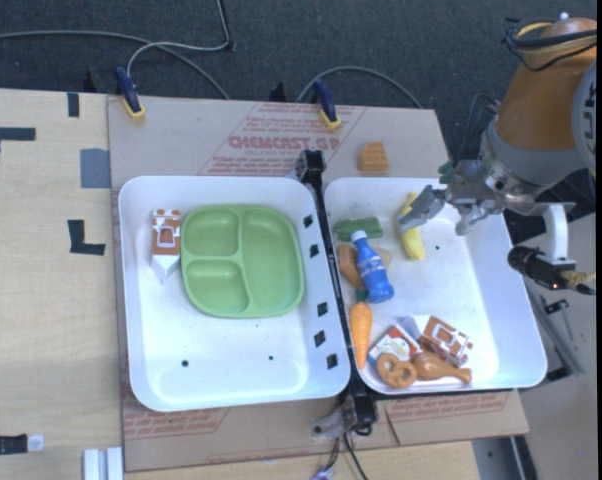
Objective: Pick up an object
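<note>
We see two white bins side by side on cardboard sheet (271,143) with red print, left bin (146,368), right bin (501,308). Sheet held by two blue-yellow clamps (131,96) at far edge. Small orange block (373,156) on sheet just beyond right bin. Desk (41,298) light wood with dark tape marks. Black cables (161,43) over dark carpet (381,18) behind

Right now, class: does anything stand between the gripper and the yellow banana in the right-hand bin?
Nothing visible does. The gripper hangs open just right of the banana, which lies on bare bin floor; the blue bottle sits off to its left.
</note>
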